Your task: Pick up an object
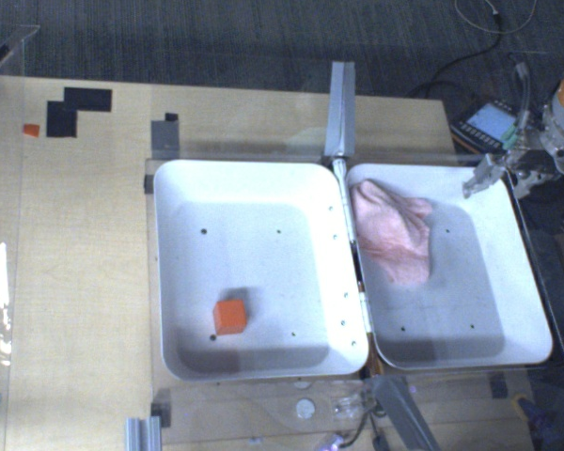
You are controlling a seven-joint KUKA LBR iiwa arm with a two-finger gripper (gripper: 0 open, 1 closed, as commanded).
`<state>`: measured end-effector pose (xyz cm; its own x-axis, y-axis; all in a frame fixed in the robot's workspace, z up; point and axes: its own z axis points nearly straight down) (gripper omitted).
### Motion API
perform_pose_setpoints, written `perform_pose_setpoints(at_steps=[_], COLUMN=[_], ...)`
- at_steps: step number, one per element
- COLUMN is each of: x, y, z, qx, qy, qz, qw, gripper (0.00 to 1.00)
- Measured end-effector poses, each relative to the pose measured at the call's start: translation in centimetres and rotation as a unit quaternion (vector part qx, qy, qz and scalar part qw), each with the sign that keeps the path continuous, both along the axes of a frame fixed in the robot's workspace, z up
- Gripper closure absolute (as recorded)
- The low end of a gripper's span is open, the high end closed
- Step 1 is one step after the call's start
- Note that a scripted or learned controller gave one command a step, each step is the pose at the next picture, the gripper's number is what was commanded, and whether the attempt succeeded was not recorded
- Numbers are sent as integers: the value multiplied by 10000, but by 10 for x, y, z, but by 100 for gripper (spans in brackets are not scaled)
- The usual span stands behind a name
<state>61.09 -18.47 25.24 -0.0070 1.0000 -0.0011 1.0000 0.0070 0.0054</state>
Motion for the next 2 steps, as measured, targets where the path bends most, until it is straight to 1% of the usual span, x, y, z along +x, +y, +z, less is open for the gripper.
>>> perform_pose_setpoints(at_steps=[1,2], x=[16,33], y=[14,74], z=[-142,-162], qx=[4,-13], qy=[11,-36], qz=[119,1286], qw=[9999,9917], gripper=[0,0])
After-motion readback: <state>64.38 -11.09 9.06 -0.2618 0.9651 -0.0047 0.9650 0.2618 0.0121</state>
